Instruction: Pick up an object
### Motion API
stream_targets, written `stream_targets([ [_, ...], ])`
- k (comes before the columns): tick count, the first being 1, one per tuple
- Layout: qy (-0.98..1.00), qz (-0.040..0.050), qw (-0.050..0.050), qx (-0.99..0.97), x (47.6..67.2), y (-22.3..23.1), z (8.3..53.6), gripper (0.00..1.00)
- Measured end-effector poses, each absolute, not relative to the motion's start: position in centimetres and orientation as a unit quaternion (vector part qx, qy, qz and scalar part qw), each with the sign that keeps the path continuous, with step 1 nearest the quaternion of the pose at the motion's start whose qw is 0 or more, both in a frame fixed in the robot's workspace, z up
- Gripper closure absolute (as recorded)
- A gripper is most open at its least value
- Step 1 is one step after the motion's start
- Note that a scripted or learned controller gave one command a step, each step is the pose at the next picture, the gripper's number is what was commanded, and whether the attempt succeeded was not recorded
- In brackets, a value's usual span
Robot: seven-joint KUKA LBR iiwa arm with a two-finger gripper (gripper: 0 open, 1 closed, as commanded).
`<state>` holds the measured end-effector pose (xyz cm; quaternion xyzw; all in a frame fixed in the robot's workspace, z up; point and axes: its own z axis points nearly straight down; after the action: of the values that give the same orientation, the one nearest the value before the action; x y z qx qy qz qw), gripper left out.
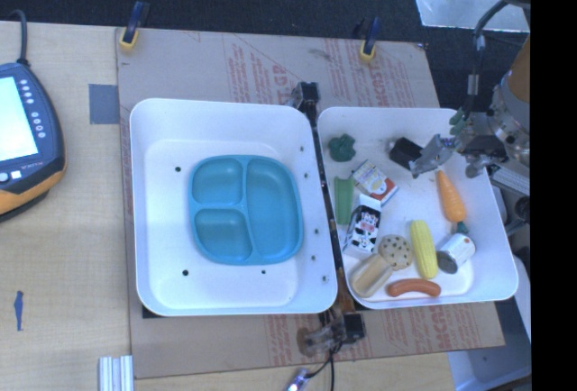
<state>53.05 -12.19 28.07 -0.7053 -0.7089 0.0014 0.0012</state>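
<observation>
The right bin holds several toy foods. An orange carrot lies near its right wall, with a yellow corn cob, a small can and a red sausage in front of it. A black block and a green piece lie at the back. My gripper hangs over the bin's back right part, just above the carrot's top end and to the right of the black block. It is open, with nothing between its fingers.
The left bin holds a blue divided plate. A small carton, a cow-print box, a green strip, a cookie and a tan piece crowd the right bin's left half. A control pendant lies far left.
</observation>
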Motion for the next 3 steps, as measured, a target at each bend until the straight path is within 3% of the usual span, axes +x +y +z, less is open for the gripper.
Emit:
stream_targets([
  [1,-0.71,-0.0015,-0.004,-0.705,48.4,-12.96,10.78,0.0],
  [2,-0.712,-0.0003,-0.003,-0.703,48.4,-13.05,11.77,1.0],
  [3,-0.711,-0.0004,-0.003,-0.703,48.4,-13.05,11.77,0.0],
])
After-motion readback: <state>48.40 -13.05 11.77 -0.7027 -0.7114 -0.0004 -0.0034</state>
